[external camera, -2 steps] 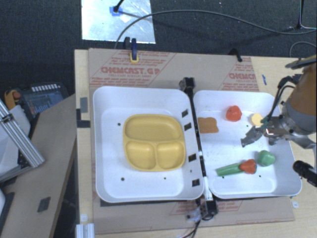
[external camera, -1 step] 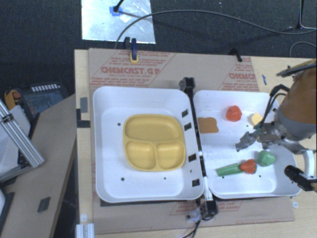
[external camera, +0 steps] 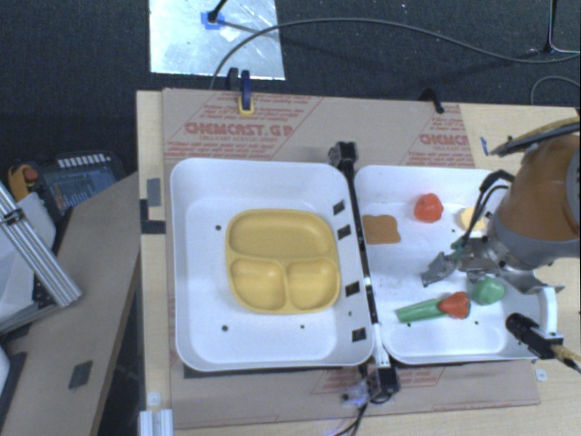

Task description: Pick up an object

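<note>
Your green-and-red toy [external camera: 434, 308] lies low in the right bin [external camera: 399, 348]. Just above it your jaws [external camera: 442, 270] hang; I cannot tell how far open they are.

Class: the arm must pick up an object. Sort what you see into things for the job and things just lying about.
For the job: gripper; carrot; tomato; brown slice; green piece; right bin.
Lying about: yellow tray; left bin; foil sheet.

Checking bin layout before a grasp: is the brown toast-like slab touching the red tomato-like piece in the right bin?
Apart. The camera view shows bare white bin floor between the brown slab and the red piece.
</note>
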### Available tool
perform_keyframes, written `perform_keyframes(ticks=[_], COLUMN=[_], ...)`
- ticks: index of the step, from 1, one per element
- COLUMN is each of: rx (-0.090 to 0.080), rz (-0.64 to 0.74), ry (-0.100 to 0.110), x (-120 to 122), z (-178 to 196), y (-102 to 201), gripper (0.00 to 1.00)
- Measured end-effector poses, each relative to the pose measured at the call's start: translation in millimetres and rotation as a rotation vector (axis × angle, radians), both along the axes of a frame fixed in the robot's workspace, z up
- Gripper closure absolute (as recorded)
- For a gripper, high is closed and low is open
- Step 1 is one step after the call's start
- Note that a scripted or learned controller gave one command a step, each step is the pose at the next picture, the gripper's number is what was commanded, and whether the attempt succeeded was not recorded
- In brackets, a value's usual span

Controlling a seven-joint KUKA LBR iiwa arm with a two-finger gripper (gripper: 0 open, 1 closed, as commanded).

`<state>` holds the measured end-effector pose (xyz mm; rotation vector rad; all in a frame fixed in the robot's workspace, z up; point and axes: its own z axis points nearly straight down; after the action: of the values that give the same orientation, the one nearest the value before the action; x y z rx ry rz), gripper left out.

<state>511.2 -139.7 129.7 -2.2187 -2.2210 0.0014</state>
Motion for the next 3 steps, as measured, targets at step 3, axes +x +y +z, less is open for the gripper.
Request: perform_keyframes(ticks=[3], rx=[-0.002], rz=[0.003], ry=[-0.007], x=[8], z=[88], y=[7], gripper=[1.00])
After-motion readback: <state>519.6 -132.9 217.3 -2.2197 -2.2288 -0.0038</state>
